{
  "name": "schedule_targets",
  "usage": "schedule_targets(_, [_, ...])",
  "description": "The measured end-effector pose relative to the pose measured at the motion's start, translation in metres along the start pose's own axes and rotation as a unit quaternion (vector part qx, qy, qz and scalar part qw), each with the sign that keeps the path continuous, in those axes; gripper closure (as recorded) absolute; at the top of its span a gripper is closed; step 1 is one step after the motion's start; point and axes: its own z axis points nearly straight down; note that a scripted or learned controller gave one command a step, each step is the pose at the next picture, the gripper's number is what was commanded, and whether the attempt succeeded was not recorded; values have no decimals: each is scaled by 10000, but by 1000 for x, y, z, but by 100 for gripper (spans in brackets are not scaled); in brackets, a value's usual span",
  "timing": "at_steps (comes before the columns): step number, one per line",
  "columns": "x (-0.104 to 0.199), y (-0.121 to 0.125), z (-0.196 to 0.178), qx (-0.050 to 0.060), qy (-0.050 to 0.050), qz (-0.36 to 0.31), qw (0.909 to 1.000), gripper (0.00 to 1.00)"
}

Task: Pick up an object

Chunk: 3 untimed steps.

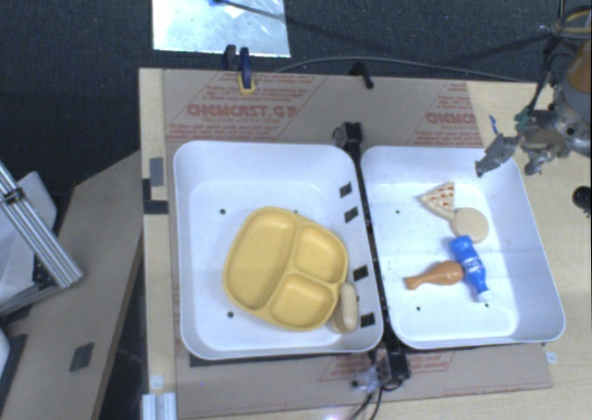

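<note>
The right bin (518,316) holds a pizza slice (438,197), a round beige cookie (469,224), a blue bottle (469,265) and a brown drumstick (435,275). My gripper (511,158) hangs above the bin's far right corner, up and to the right of the pizza slice. Its two dark fingers (487,160) are spread apart with nothing between them. In the left bin (203,224) lies a yellow divided plate (285,266) with a beige bread roll (346,307) at its near right edge.
A black divider strip (361,215) with clips runs between the two bins. The bins rest on a cardboard-covered board (277,99). A blue and yellow clamp (244,68) sits at the board's far edge. An aluminium frame (32,228) stands at the left.
</note>
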Motion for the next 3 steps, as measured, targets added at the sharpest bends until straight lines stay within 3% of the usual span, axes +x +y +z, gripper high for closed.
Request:
schedule_targets(1, [1, 2, -7, -57, -13, -15, 10000, 0])
schedule_targets(3, [1, 7, 86, -44, -13, -5, 10000, 0])
